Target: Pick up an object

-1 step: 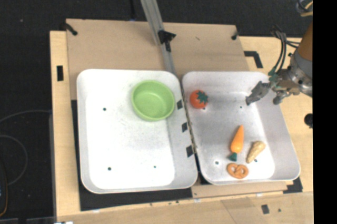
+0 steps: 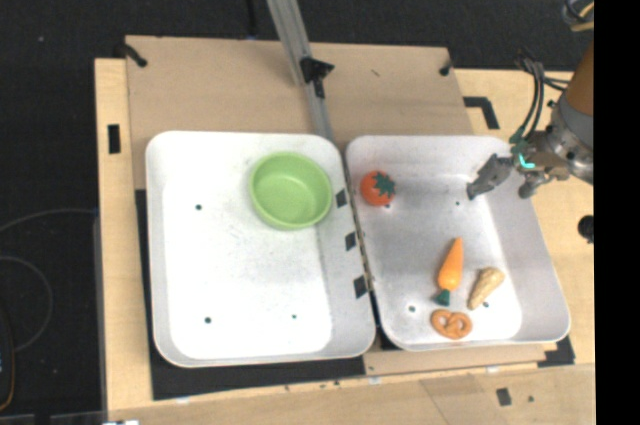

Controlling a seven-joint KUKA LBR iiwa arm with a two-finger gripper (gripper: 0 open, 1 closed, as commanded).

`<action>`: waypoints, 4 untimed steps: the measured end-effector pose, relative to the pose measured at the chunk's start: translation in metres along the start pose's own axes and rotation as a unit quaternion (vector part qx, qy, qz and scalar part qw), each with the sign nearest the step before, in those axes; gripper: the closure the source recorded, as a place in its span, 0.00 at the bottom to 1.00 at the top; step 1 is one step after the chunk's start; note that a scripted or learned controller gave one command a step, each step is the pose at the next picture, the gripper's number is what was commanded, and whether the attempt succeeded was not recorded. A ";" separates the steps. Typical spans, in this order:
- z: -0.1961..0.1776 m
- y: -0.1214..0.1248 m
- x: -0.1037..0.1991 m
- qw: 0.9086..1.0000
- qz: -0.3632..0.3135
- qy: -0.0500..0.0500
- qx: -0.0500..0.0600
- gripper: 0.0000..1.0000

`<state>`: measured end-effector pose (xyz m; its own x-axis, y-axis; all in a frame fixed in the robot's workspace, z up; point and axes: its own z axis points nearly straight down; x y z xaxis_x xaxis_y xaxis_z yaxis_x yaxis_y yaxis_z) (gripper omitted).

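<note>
Gripper (image 2: 500, 175) is hovering over the right bin's (image 2: 420, 163) far right part; whether it is spread, I cannot tell. Carrot (image 2: 451, 265) is lying nearer and slightly left of it, its long axis running near-to-far, beside the pretzel (image 2: 451, 323).

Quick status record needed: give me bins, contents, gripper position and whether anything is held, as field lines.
left bin: green bowl, near its far right corner
right bin: tomato, carrot, beige piece, pretzel
gripper: above the right bin's far right part, apart from all items
held: nothing seen between the fingers
arm: enters from the right edge
</note>
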<state>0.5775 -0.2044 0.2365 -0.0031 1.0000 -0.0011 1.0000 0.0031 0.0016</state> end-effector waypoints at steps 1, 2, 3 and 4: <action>0.043 0.000 0.002 1.000 0.001 0.000 0.002 0.00; 0.103 0.004 -0.004 1.000 0.002 0.000 0.003 0.00; 0.137 0.003 -0.005 1.000 0.003 -0.001 0.002 0.00; 0.124 0.005 -0.006 1.000 0.004 -0.001 -0.002 1.00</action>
<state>0.5827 -0.2106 0.1126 0.0050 1.0000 -0.0034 1.0000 -0.0050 0.0052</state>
